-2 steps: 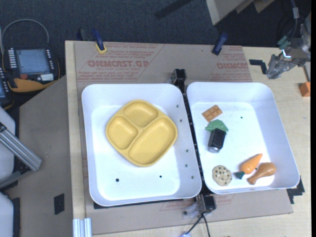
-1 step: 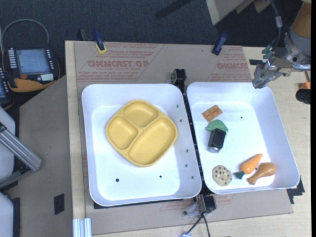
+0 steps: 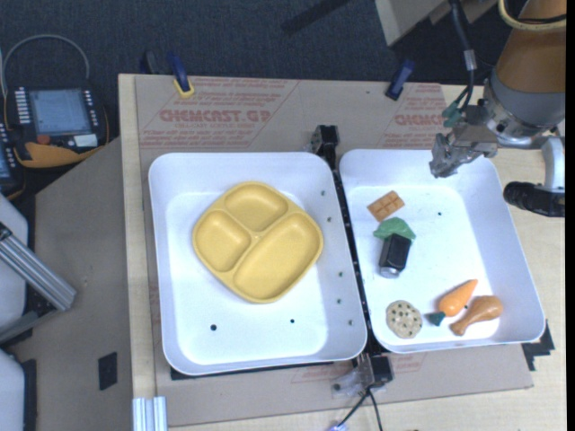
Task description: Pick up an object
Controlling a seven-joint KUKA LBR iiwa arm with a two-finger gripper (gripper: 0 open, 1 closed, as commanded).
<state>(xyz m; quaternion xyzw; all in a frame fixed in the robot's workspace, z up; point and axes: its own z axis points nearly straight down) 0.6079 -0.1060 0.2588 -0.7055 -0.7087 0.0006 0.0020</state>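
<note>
1. Toy food lies scattered in the right-hand white bin (image 3: 512, 232): a brown cracker (image 3: 385, 206) near the bin's far left, a dark block with a green cap (image 3: 394, 245) just below it, a speckled cookie (image 3: 403, 318) near the front edge, and an orange carrot (image 3: 457, 298) beside a tan drumstick (image 3: 476, 312) at the front right.
2. Carrot and drumstick lie almost side by side, long axes slanting from lower left to upper right; the carrot's green end points toward the cookie.
3. Dark block stands with its long axis running near-to-far, green cap at the far end.
4. Grey hand (image 3: 446, 162) hangs over the far rim of the right bin, well apart from every item; whether its fingers are spread or pressed together cannot be told.
5. Left bin (image 3: 171, 241) holds a yellow three-compartment plate (image 3: 258, 241), turned at a slant.
6. Both bins rest on a cardboard-covered counter (image 3: 269, 119) printed with red lettering; a control pendant (image 3: 56, 119) sits at far left over dark carpet.
</note>
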